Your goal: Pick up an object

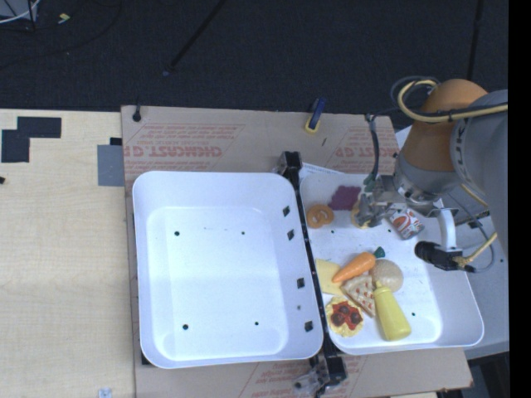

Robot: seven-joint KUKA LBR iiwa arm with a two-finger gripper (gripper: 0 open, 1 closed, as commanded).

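White right bin (465,326); jaws low beside purple block (345,196), spread unclear.

Single fixed camera above the bench (66,222), looking down at a slant on both bins (166,222); arm (465,139) enters from right.

In the right bin (465,326) in front of me lie a purple block (345,197) at twelve o'clock, a doughnut (319,215) at ten, a carrot (355,266) mid-bin, and an upright-lying yellow bottle (391,314) at six.
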